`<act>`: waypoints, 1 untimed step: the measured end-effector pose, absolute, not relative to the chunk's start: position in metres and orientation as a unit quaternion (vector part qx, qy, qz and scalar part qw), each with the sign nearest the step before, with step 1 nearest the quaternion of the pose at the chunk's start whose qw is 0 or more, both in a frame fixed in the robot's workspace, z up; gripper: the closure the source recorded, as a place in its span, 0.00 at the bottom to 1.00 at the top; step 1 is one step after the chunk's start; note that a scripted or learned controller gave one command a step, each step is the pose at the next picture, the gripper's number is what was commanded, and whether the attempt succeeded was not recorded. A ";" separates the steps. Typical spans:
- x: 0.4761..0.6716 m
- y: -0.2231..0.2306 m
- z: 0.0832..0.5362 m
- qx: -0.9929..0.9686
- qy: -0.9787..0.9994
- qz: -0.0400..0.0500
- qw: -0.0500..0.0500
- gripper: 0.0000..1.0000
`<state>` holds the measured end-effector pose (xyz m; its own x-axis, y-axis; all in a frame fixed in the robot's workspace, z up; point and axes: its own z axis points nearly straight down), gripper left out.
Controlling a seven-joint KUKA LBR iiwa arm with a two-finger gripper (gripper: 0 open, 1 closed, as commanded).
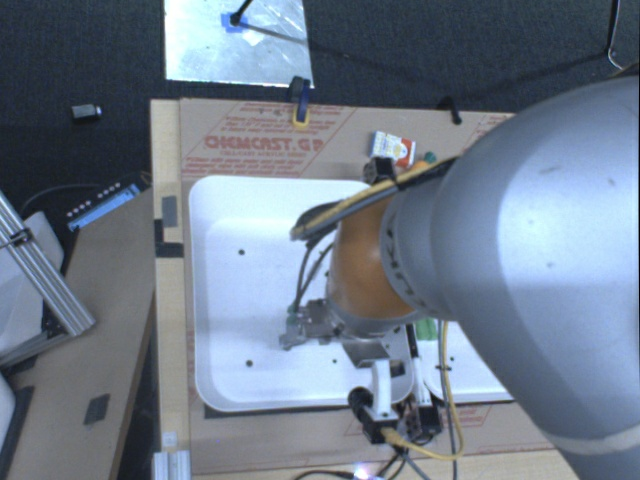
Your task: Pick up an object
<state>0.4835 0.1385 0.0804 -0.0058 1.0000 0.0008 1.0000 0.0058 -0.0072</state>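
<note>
My gripper [300,328] hangs low over the left white bin [230,298], near the middle of its floor, under the orange band [362,268] of the wrist. The metal parts of the gripper are small and partly hidden by the arm. A tiny green speck [293,311] shows right beside it; I cannot tell what it is. A small white, red and orange box [392,148] lies at the back, near the far edge of the right bin, with a small green item [430,156] next to it. The big grey arm [530,268] covers most of the right bin.
Both bins rest on a brown cardboard sheet [260,138]. A blue and yellow clamp [300,103] sits at its far edge. A shiny foil sheet [238,28] lies beyond. An aluminium frame [40,278] stands at the left. Cables [405,433] hang at the front.
</note>
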 end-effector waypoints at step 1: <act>0.513 0.194 0.085 -0.704 -0.710 -0.002 0.000 0.00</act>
<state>0.5125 0.1943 0.0846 -0.0085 1.0000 0.0022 1.0000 0.0085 0.0035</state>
